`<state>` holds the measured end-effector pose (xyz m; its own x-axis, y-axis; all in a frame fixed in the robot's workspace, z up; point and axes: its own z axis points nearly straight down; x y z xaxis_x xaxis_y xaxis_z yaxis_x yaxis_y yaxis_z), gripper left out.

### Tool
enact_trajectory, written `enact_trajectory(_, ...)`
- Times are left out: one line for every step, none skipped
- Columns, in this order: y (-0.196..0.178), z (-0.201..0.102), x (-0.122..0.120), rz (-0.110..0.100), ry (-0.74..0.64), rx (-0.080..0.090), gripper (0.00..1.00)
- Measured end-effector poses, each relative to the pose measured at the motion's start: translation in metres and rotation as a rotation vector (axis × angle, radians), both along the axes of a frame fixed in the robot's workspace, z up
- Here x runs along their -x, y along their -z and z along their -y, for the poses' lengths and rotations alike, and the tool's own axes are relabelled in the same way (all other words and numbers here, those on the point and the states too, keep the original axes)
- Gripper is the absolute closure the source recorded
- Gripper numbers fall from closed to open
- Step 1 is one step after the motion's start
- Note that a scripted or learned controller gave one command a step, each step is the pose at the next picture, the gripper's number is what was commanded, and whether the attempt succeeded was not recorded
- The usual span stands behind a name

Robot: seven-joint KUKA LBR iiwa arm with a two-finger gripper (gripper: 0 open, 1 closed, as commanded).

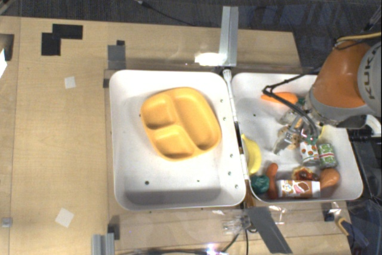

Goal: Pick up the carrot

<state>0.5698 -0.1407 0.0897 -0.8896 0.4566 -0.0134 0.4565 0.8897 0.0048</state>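
The arm (349, 83) is seen entering from three o'clock, its orange band bent over the right bin (250, 92), wrist angled down toward the bin's middle. The gripper (290, 135) is poised low above the bin floor; its metal fingers appear slightly parted, with nothing seen between them. The carrot (282, 98) is found at about eleven o'clock from the gripper, near the bin's far wall, partly crossed by a black cable (280, 88).

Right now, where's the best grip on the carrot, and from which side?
Grip the carrot mid-body, coming from above, fingers closing across its narrow width. It lies flat, lengthwise left-right, near the right bin's far wall, apart from the clutter. The pincer sits just nearer the camera.
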Motion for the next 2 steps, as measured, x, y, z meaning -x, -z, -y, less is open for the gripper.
enact_trajectory(0.002,0.054,-0.067,-0.009,0.364,-0.003,0.0)
enact_trajectory(-0.013,0.053,-0.072,0.004,0.355,-0.001,1.0)
